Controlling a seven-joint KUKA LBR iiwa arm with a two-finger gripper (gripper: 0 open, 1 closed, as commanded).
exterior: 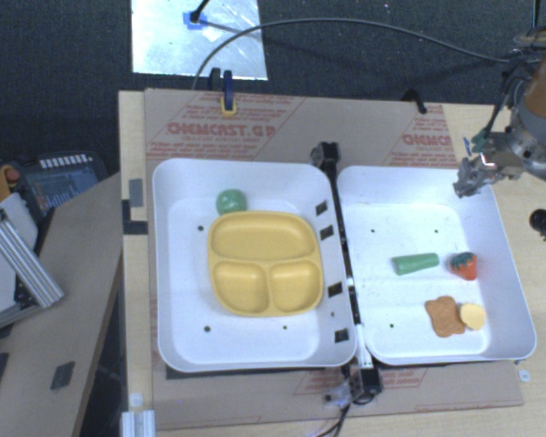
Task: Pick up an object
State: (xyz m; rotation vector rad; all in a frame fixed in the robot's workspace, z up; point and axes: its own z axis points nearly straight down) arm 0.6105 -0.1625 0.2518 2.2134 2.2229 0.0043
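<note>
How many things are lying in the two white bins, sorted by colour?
Green: 2, a round piece and a long piece
Yellow: 2, the tray and a small disc
Orange-red: 1, a small piece
Brown: 1, a cookie shape
Total: 6

Right bin (519,335): green cylinder (414,263) flat beside orange-red piece (465,265); brown cookie (444,316) touching yellow disc (472,316).

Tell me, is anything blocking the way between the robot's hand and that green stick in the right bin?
Nothing visible does. The hand hangs over the right bin's far right corner, and the green stick lies alone on bare white floor, apart from the orange-red piece beside it.
</note>
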